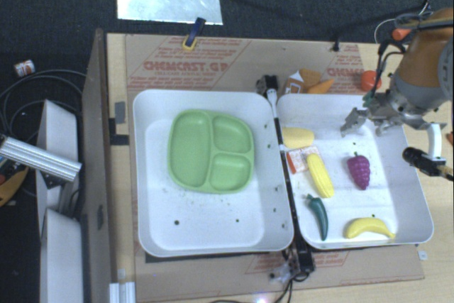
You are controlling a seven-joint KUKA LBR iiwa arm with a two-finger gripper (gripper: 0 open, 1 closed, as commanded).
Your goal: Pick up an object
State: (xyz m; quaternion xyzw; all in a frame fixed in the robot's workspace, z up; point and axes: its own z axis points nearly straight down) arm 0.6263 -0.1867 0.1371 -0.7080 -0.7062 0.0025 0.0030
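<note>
The robot's hand [365, 118] hangs over the far side of the right white bin [411, 188], its fingers spread and holding nothing. The purple toy grape bunch [359, 171] lies just below it. It looks light, hard and bumpy, so gripping across its middle seems best.

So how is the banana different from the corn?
The banana is curved, while the corn is straight. The banana lies crosswise near the right bin's front edge; the corn lies lengthwise nearer the middle, by the divider. The banana is plain smooth yellow, and the corn looks bumpy. Both are yellow toy foods lying flat in the same bin.
</note>
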